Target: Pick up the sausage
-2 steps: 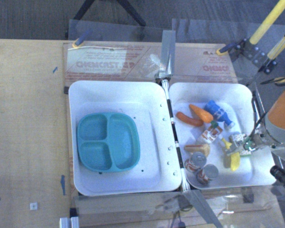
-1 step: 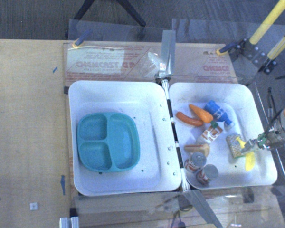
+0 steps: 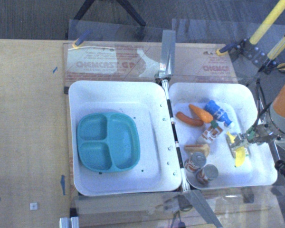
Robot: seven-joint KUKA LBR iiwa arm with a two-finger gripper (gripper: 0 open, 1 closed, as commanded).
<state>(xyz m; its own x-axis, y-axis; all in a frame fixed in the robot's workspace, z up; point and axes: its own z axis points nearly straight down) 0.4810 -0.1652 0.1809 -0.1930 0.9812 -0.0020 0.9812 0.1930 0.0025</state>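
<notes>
Two shallow white bins sit side by side on the surface, the left bin (image 3: 152,103) carrying a teal divided plate (image 3: 108,142) toward its 9 o'clock side. In the right bin (image 3: 263,172) the sausage (image 3: 189,119) lies near 10 o'clock, a reddish-brown link, just beside and below the orange carrot (image 3: 201,113), the two close enough that I cannot tell if they touch. At 12 o'clock of the bin's middle rests a blue bottle (image 3: 217,112), with a small brown-and-white carton (image 3: 211,133) just under it. Toward 7 o'clock sit a tan bread-like piece (image 3: 198,149) and two cans (image 3: 202,168) (lying against each other). The pincer (image 3: 242,141) reaches in from 3 o'clock over yellow objects (image 3: 239,156) near the bin's right side, well apart from the sausage; whether its fingers are spread or pressed together I cannot tell.
</notes>
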